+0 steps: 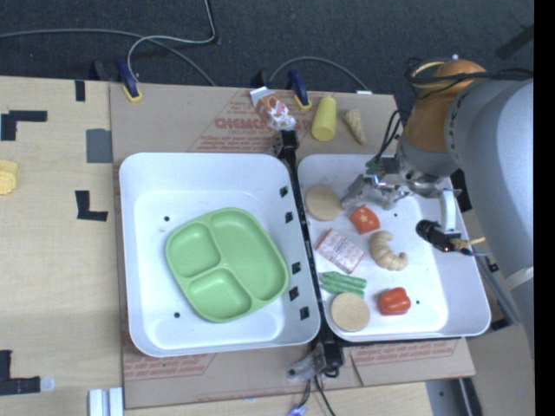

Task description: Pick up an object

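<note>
Right bin (451, 315), nearest the camera: a flat round tan cracker-like disc (350, 311) and a small red toy pepper (394, 301) lay by the front wall, a green bean pod (343, 282) just behind the disc. Mid-bin held a pink-and-white patterned square packet (340, 250) and a pale curled croissant-shaped piece (387, 251). Further back sat a small orange-red toy block (364, 219) and a second round tan disc (323, 203).

The gripper (381, 186) hung low over the back of that bin, just behind the orange-red block, nothing visible between its parts. Whether it stood open or closed could not be read at this resolution.

Left bin (143, 232) carried a light green three-compartment plastic tray (226, 263), its compartments bare.

Judgement: pick not yet achieved. All candidates rested on the bin floor; descent, closure and lift remained, the orange-red block being the likeliest target.
</note>
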